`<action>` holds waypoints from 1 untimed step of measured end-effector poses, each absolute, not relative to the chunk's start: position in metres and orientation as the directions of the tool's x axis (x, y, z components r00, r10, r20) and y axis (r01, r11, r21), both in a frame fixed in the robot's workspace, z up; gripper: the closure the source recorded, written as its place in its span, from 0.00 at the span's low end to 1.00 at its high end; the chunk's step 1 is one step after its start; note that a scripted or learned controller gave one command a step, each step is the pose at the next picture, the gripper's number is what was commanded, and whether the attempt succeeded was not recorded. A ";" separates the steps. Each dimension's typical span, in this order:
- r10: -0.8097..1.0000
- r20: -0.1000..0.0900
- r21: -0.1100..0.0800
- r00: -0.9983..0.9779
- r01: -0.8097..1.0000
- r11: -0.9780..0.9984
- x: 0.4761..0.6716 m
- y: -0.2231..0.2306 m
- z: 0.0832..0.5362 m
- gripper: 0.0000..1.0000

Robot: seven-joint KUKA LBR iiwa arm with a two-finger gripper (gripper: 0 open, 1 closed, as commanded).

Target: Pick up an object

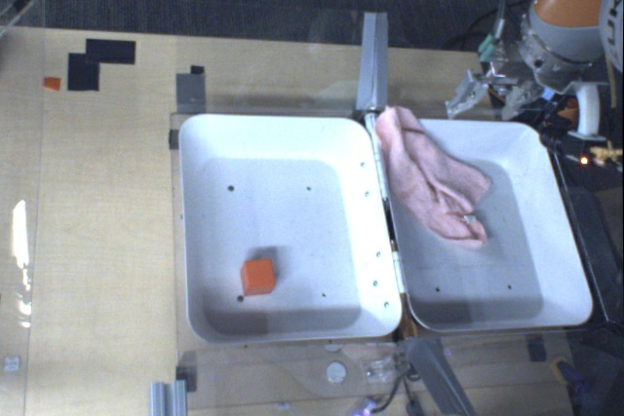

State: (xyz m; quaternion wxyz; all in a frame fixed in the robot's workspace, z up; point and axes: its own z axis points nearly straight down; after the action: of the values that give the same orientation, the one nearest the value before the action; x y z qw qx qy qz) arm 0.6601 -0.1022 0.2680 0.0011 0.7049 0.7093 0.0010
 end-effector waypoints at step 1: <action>0.999 0.000 0.003 -0.039 0.999 0.039 0.614 -0.086 0.172 0.00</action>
State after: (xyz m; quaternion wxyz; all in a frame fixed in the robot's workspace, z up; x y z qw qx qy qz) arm 0.6142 -0.0860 0.1723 0.0011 0.6932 0.7207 0.0012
